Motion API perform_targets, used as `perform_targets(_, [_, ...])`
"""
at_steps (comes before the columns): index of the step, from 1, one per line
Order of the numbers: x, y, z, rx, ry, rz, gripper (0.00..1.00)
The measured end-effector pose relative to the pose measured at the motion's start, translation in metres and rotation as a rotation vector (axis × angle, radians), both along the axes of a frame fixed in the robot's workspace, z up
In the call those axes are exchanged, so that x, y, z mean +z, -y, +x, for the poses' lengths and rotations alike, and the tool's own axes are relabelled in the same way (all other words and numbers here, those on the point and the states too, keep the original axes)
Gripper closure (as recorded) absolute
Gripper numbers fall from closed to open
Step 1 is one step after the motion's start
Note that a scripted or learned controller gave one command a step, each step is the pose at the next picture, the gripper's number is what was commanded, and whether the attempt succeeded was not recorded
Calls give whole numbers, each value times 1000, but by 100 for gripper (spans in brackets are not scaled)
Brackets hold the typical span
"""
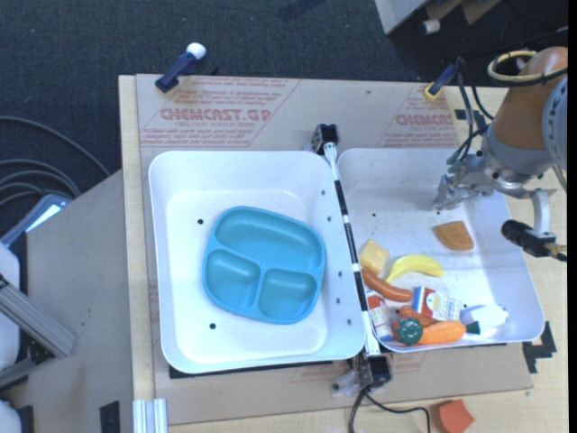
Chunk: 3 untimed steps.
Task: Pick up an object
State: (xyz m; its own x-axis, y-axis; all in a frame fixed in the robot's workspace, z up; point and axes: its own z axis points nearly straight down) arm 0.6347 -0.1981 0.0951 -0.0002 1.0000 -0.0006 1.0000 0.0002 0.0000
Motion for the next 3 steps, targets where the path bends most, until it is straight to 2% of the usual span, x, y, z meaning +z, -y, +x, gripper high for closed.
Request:
perform_targets(1, [0,0,0,0,0,0,0])
perform_targets(2, [-11,-27,-49,0,-2,1,0])
perform_targets(3, [-11,-51,-140,-1,-2,2,0])
